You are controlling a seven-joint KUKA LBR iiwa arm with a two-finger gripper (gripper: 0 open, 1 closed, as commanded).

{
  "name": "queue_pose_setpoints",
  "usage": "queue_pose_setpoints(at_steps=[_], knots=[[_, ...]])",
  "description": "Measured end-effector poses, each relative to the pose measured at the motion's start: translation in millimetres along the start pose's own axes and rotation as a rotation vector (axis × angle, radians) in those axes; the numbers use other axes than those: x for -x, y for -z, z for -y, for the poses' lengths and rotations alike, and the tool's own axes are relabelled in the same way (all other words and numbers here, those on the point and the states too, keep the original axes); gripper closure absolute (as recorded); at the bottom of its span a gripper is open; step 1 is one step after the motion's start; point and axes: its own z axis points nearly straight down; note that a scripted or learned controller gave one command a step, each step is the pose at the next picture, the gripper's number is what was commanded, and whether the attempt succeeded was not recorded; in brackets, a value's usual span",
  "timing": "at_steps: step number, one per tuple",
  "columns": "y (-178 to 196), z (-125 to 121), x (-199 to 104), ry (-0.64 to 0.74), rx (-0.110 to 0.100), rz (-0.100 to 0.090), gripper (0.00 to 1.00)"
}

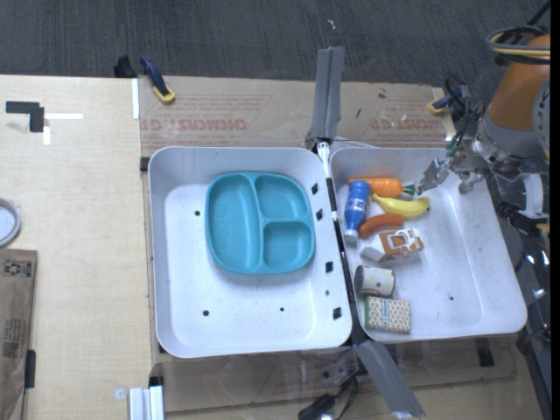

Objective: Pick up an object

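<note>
White plastic forms the two shallow bins on the tabletop, seen from the single camera above. The left bin carries a teal divided plate with three compartments, lying flat near its middle.

The right bin gathers its things along its left side. A blue bottle with a white label lies close to the dividing wall; the print on the label is too small to read. Just beside it, toward the far wall, lies an orange carrot; a yellow banana lies right below it, and a reddish sausage-shaped piece sits under the banana. Nearer the camera come a small orange and white carton with unreadable print, a pale cup on its side, and a tan textured box.

The grey arm with its orange band enters from the right. Its tool hangs over the far part of the right bin, near the tip of the banana and the end of the carrot. Whether the tool is apart or together cannot be told, and nothing is seen between it.

Behind the bins lies a cardboard sheet with red lettering, upside down and not clearly readable. A brown paper bag at the tabletop's left edge bears a small black recycling-style mark.
</note>
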Motion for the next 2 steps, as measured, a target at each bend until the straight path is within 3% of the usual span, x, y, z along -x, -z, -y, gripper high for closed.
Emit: queue_pose_setpoints(at_steps=[1,2], knots=[[-19,13,-34,0.24,0.004,0.006,0.0],[-19,54,-95,0.29,0.004,0.005,0.0]])
